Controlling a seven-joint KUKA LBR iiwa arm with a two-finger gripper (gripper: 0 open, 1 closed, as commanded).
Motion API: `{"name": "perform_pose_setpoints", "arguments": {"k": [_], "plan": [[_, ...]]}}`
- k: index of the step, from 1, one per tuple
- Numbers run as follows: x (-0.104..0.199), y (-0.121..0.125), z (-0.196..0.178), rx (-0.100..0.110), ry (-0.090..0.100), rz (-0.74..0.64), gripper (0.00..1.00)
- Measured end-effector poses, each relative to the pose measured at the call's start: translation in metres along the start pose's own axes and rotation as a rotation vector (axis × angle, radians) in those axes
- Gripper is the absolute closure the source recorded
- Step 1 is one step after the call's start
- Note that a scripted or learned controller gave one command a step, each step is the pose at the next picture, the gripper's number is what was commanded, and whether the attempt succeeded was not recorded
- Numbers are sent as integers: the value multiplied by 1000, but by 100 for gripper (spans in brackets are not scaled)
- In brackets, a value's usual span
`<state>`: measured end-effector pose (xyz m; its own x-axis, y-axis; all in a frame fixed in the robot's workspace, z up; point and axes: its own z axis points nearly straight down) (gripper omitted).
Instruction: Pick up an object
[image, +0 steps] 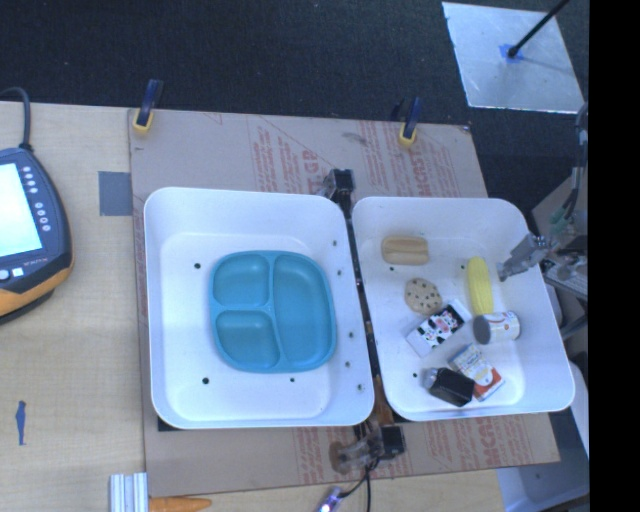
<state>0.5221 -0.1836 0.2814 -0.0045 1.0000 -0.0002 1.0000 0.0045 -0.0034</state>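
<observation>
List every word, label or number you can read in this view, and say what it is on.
None can be read for certain.
Cardboard sheet: red printing, too blurred.
Black-and-white carton: pattern, no legible text.
Small box: label too small.
Can: label too small.
Pendant: screen and buttons unreadable.

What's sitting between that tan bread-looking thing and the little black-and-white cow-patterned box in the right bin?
In the camera view, a round speckled cookie lies between the tan bread piece and the cow-patterned box, apart from the bread and close to the box.
</observation>
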Motion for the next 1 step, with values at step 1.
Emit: {"name": "perform_pose_setpoints", "arguments": {"k": [1], "plan": [[-28,61,145,6,1,-1,0]]}}
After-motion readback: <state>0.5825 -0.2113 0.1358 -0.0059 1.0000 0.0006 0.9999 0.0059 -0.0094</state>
